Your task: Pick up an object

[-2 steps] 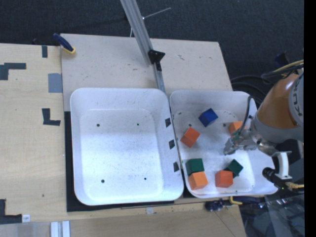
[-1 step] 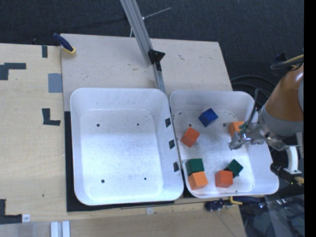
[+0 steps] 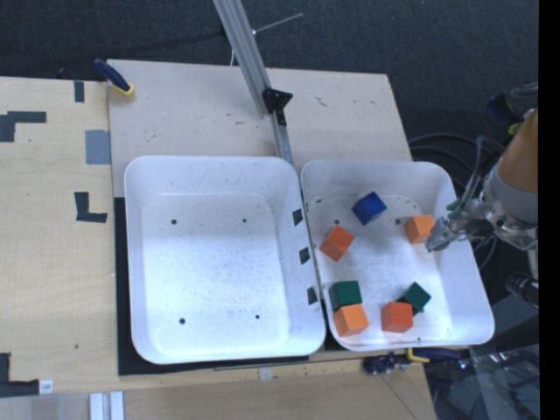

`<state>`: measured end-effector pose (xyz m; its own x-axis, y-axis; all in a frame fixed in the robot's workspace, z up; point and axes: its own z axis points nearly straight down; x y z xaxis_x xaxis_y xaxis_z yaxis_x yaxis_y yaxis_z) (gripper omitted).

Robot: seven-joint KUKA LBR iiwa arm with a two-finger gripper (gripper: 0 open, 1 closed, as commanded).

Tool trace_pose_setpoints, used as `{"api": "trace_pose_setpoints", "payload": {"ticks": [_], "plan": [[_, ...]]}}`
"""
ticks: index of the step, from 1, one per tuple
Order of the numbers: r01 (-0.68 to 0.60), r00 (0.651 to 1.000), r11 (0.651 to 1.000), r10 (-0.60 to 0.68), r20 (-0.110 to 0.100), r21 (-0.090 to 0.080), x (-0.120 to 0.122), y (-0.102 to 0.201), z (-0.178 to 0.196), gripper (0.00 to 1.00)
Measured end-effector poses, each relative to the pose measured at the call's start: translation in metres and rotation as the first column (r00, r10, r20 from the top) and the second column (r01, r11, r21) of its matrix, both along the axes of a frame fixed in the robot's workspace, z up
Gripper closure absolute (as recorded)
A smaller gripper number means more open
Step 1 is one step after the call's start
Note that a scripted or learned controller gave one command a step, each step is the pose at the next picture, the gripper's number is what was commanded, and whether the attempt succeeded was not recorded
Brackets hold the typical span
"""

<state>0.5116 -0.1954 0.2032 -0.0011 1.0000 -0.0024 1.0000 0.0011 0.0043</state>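
- Camera view, counter: two shallow white bins sit side by side on a pale wooden top, with a dark mat under their near edges.
- Left bin: its speckled white floor carries four small dark dots.
- Right bin: holds seven small blocks.
- Blue block: far centre of the right bin, apart from the others.
- Orange block at the right wall: just left of the tool, very close to it; contact cannot be confirmed.
- Orange block toward the left: near the bin's left wall, standing alone.
- Near left pair: a dark green block with an orange block touching its near side.
- Near right pair: an orange-red block with a dark green block touching its far right corner.
- Arm: grey with an orange band, reaching in from the right over the right bin's right rim.
- Tool: low at the right wall of the right bin; how far its fingers are spread cannot be told, and no block is seen between them.
- Metal pole: slants from the far edge down to the junction between the bins.
- Blue and yellow clamp: at the counter's far left corner.
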Motion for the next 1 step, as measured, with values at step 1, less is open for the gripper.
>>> {"api": "trace_pose_setpoints", "payload": {"ticks": [1], "plan": [[0.000,1.000,1.000,0.000,-0.001,0.000,-0.0030,-0.0081,0.0472,1.00]]}}
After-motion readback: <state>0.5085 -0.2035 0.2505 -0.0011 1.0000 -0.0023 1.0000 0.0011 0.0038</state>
